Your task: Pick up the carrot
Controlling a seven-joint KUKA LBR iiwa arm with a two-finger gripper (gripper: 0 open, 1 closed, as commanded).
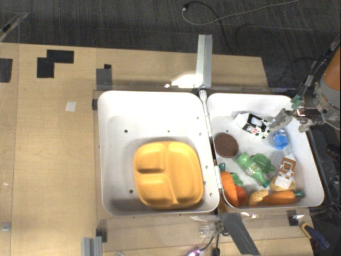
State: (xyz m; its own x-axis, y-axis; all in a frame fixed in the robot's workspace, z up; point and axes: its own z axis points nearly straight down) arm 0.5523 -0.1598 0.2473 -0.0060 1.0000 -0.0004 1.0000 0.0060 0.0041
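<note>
Approaching: the arm's gripper (287,115) is hovering at the right bin's (314,167) far edge; its finger state cannot be told. The carrot (280,197) is lying against the near wall, needing descent there.

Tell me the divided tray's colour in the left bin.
Yellow-orange all over, seen in the camera view: divided tray.
</note>
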